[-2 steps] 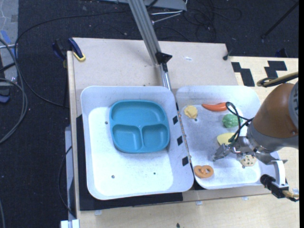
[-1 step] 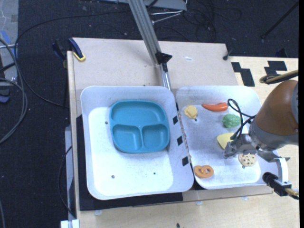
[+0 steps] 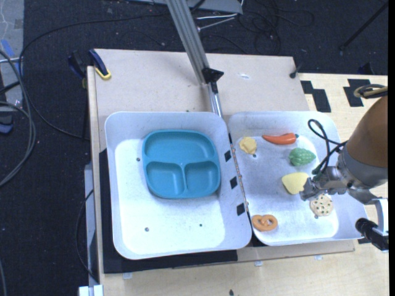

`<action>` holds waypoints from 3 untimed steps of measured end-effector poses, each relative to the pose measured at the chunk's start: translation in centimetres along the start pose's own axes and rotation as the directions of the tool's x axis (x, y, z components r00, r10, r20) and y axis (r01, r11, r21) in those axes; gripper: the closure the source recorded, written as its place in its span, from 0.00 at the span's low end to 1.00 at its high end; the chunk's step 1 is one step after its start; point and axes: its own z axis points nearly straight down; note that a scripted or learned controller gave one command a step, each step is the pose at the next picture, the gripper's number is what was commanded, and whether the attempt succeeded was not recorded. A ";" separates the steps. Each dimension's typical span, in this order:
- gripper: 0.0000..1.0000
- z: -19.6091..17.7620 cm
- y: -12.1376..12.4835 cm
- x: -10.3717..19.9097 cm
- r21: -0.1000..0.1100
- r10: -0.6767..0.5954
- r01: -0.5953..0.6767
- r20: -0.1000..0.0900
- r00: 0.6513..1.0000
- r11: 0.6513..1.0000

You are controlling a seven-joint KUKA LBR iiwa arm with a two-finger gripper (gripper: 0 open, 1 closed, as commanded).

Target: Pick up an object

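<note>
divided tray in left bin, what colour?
Teal blue; the divided tray shows plainly in the camera view.

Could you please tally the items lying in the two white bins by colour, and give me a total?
Blue: 1, the blue three-compartment plastic plate
Yellow: 2, the small yellow toy piece and the larger yellow toy wedge
Red: 1, the red toy chilli pepper
Green: 1, the green leafy toy vegetable
Brown or tan: 2, the brown toy pretzel and the tan speckled toy cookie
Total: 7
</note>
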 end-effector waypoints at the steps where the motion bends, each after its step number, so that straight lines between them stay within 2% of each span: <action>1: 1.00 -4.2 0.2 -0.2 -0.001 -0.004 0.004 0.000 1.000 1.000; 2: 1.00 -6.2 0.3 -0.2 0.000 -0.004 0.004 0.000 1.000 1.000; 3: 1.00 -7.2 1.8 5.4 0.001 -0.010 0.010 -0.003 1.000 1.000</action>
